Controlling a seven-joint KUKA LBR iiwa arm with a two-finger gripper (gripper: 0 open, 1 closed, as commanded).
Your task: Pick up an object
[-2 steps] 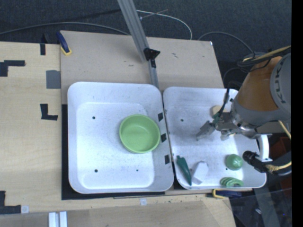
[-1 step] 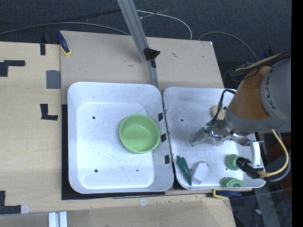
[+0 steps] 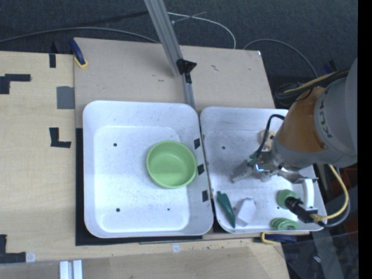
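My gripper (image 3: 244,166) hangs low over the middle of the right bin (image 3: 232,124), reaching in from the right. It is open, with bare bin floor between its fingers (image 3: 237,175). Along that bin's front edge lie a dark green pointed piece (image 3: 225,209), a pale grey block (image 3: 245,210), a green round item (image 3: 286,199) and a flat green ringed piece (image 3: 283,224). None of them touches the gripper; the block is the nearest, just in front of it. A light green bowl (image 3: 170,164) sits upright in the left bin (image 3: 104,121).
A grey metal pole (image 3: 165,31) slants down from the back to the ridge between the bins. The arm's orange band (image 3: 302,124) covers the right bin's right side. Cables (image 3: 334,185) run beside that bin. A blue-and-yellow clamp (image 3: 78,54) sits at the bench's back left.
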